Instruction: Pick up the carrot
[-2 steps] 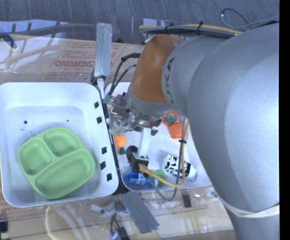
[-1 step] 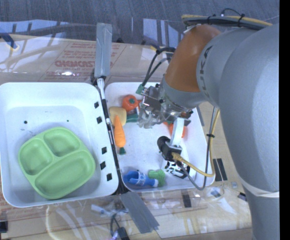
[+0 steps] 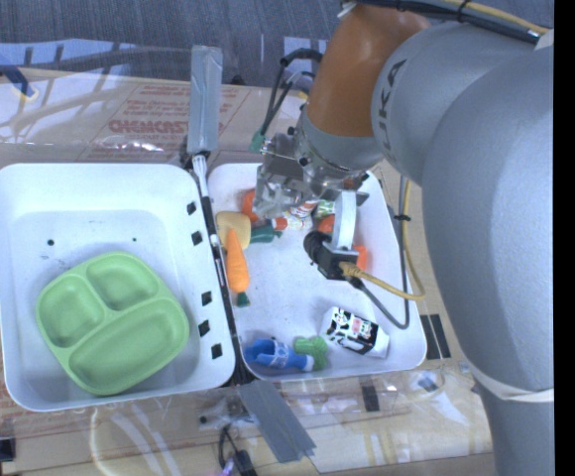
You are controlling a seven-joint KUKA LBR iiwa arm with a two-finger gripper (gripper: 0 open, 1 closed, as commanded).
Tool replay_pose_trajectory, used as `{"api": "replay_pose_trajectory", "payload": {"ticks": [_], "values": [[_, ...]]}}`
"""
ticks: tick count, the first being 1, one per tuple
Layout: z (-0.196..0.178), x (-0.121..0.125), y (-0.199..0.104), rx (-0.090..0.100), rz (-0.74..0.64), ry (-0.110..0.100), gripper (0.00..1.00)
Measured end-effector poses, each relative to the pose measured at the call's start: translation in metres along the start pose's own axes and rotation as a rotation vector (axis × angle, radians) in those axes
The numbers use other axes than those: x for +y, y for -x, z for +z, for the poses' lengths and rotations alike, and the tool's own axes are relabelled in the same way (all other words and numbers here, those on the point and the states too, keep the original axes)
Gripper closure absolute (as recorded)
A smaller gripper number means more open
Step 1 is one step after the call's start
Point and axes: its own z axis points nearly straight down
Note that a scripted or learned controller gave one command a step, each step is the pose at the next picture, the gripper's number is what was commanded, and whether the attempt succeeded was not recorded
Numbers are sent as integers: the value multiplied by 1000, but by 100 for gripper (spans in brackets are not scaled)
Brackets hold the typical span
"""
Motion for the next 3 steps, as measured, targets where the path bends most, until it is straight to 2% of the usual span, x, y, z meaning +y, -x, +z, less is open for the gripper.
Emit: {"api": "replay_pose_trajectory", "payload": {"ticks": [1,2,3], "values": [[71,-12,-39,-1,97,-4,100],[3,-10,76,1,208,3,100],[70,-57,49,0,552,-6,100]]}}
